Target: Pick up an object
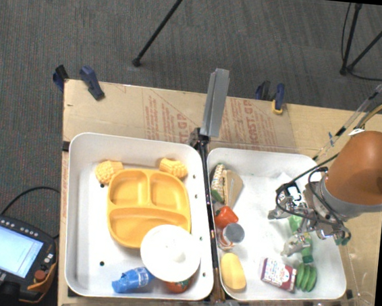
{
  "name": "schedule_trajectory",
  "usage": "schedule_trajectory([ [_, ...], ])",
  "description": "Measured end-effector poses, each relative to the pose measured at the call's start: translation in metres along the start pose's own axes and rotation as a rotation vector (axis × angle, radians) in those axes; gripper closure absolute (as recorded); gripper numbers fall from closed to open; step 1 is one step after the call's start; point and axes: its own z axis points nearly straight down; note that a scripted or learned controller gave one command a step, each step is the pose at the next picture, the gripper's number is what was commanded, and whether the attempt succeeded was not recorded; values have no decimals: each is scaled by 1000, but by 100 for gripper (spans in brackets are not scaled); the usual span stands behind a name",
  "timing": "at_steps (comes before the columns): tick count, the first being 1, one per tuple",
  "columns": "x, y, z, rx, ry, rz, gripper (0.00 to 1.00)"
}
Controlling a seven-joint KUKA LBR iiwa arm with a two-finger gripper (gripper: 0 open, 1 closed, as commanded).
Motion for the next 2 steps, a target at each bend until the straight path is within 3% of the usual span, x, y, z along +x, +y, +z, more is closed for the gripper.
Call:
schedule_trajectory([
  [1, -2, 1, -11, 0, -5, -1, 100],
  [2, -2, 1, -10, 0, -4, -1, 0],
])
